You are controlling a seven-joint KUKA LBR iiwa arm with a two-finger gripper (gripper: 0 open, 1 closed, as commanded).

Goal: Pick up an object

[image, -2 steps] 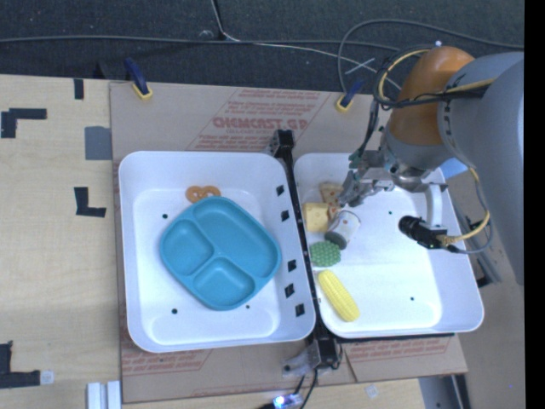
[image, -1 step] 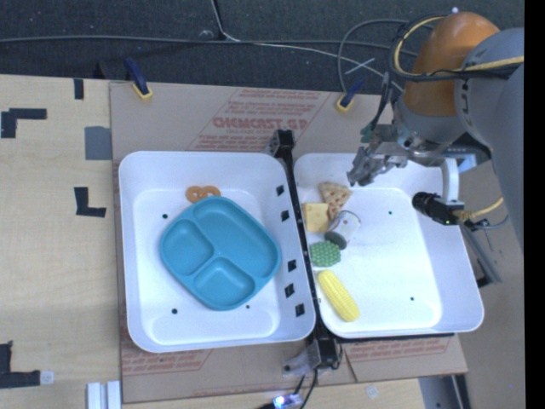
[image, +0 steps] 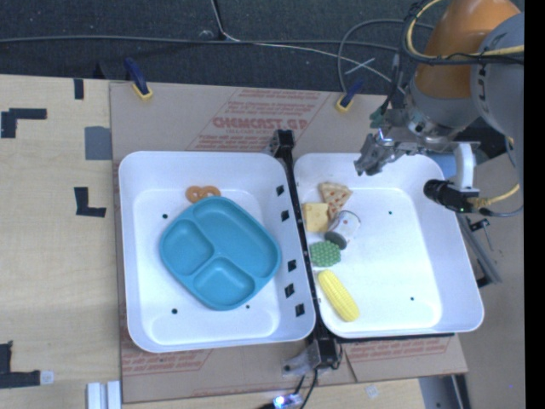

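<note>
My gripper (image: pixel 372 162) hangs over the far edge of the right bin (image: pixel 426 267), up and to the right of the objects, with nothing visible between its fingers. Along that bin's left side lie a tan cracker piece (image: pixel 335 194), a yellow cheese-like block (image: pixel 316 217), a small grey and white item (image: pixel 341 226), a green round piece (image: pixel 324 253) and a yellow corn cob (image: pixel 338 296). The arm with its orange band (image: pixel 464 37) comes in from the upper right.
The left bin (image: pixel 149 309) holds a blue divided tray (image: pixel 220 251) and a small brown pretzel (image: pixel 203 194) by its far edge. A black divider (image: pixel 294 228) runs between the bins. Cables cross the dark area behind the bench.
</note>
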